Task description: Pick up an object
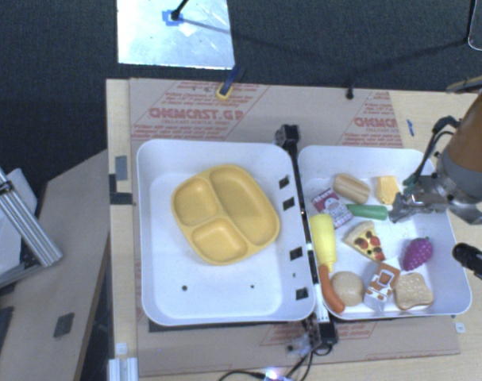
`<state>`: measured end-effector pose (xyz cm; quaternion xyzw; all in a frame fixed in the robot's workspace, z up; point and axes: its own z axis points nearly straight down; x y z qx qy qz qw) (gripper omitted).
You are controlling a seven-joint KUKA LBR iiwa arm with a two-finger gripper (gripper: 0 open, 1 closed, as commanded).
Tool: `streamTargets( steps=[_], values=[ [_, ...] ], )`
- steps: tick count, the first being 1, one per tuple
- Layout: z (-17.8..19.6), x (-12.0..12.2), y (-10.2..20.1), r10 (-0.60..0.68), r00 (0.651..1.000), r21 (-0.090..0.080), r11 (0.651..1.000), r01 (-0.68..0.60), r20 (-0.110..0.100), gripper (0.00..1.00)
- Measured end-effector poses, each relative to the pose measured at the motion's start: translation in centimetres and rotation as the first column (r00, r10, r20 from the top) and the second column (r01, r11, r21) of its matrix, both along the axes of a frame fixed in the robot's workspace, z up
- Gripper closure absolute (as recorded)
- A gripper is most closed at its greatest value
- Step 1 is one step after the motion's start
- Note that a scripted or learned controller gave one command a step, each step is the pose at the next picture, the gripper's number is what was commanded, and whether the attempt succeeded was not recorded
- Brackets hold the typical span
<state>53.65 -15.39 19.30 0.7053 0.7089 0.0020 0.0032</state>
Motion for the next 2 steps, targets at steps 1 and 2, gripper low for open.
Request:
streamTargets(
  steps=[1, 2],
  values=[
    [3.4, 0.2, 0.0, 0.0, 1.0, 0.0, 1.0, 0.0, -0.002, 1.0],
    [2.4, 2.0, 5.4, 0.005, 1.0, 0.003, 1.0, -0.005, -0.005, 1.0]
  ],
)
